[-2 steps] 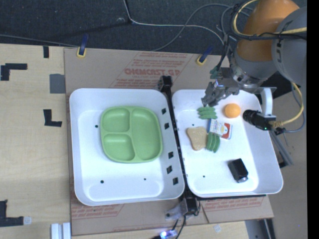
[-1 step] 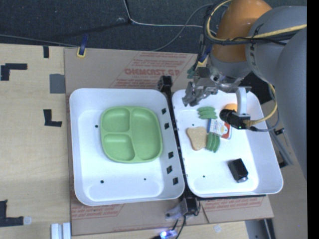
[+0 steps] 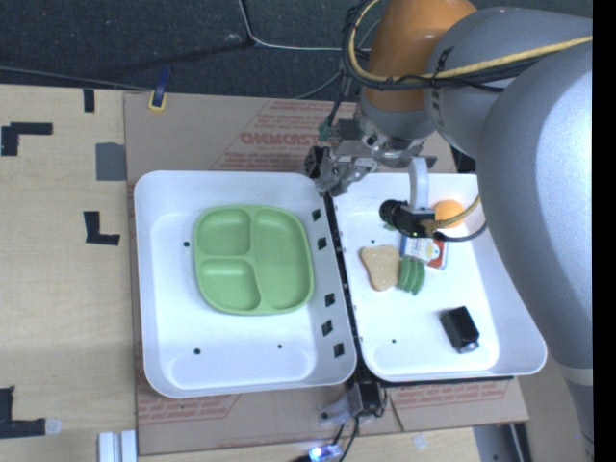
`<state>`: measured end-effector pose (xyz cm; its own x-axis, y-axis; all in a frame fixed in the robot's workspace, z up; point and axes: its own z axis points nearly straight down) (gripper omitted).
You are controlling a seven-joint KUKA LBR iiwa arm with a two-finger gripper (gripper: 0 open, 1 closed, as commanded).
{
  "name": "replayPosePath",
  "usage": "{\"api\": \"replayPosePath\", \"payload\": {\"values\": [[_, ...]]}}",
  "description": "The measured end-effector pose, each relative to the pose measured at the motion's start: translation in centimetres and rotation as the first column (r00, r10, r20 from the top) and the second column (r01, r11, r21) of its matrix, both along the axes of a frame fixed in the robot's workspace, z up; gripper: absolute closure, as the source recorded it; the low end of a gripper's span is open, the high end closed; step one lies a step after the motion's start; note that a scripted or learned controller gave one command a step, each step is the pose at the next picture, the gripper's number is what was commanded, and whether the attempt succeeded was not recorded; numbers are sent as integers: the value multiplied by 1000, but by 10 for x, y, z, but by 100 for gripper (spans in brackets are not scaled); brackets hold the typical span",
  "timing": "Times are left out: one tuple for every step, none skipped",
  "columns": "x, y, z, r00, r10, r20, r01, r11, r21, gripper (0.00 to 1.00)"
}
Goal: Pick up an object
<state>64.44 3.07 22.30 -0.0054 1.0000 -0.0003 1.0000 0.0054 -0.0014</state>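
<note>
- Tool [image 3: 332, 171] hangs at upper centre of frame, over the bins' shared wall; whether open or shut cannot be told.
- Candidates in right bin [image 3: 500, 354]: cookie [image 3: 381, 267], green item [image 3: 412, 275], black block [image 3: 460, 328].
- Step: approach. Next: shift lower right, descend over one item.

A brown cardboard sheet [image 3: 269, 138] is lying over the pale wooden bench [image 3: 58, 258], with dark carpet [image 3: 115, 17] stretching behind it.

The wooden bench [image 3: 58, 287] carries a brown cardboard sheet [image 3: 241, 133], and on that sheet two shallow white bins sit touching side by side, left bin [image 3: 159, 354] and right bin [image 3: 510, 335]. Black tape marks [image 3: 96, 227] dot the bench's left side.
</note>
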Motion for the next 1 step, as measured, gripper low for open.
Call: {"api": "replayPosePath", "payload": {"values": [[15, 51, 11, 1000, 0, 2, 0, 1000, 1, 100]]}}
